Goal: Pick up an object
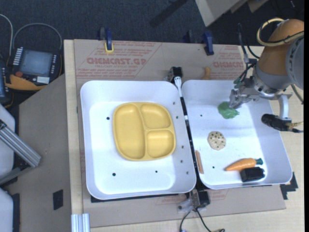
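Note:
In the right bin [270, 144] lie a green leafy toy [227, 111], a round cookie with dark chips [217, 140], an orange carrot [241, 164] and a black block [252, 174]. My gripper [236, 100] reaches in from the right and hangs right over the green toy, its tips at the toy's top edge. The toy rests on the bin floor. Whether the toy sits between the tips is unclear from this angle.
The left bin [96, 129] holds a yellow divided tray [143, 129]. A small brown stick [198, 161] lies along the right bin's left wall. Cables and clamps run along the bench's far edge.

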`<action>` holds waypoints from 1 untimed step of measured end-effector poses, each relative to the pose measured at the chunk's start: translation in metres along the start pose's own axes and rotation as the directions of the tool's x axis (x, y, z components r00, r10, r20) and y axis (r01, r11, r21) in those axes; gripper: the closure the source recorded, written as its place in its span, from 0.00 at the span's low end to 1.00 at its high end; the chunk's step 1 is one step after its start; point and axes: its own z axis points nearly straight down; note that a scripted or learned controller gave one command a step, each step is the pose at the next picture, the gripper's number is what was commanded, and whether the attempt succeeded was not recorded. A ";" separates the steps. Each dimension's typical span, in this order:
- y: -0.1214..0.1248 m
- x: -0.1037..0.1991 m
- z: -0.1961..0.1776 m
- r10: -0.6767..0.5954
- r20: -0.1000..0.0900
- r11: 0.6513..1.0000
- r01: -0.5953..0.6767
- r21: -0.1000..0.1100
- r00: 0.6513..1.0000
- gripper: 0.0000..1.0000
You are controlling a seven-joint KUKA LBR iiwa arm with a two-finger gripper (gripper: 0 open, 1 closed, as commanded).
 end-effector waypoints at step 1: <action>0.009 0.000 -0.047 -0.001 0.001 1.000 0.001 -0.004 1.000 1.00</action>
